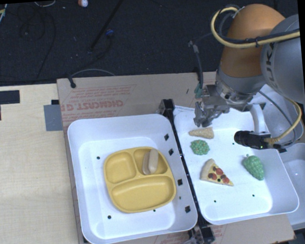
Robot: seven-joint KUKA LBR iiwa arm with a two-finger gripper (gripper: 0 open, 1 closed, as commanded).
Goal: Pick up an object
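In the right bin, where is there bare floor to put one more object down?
Bare floor in the right bin lies along its near edge, below the pizza slice and green grapes. It is crowded at the far left, where the tool hangs over the tan piece and the green broccoli.

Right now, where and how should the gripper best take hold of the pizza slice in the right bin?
Probably from straight above, closing across the narrow pointed half of the pizza slice. It lies flat in the right bin, its point toward the broccoli, with bare floor on both long sides.
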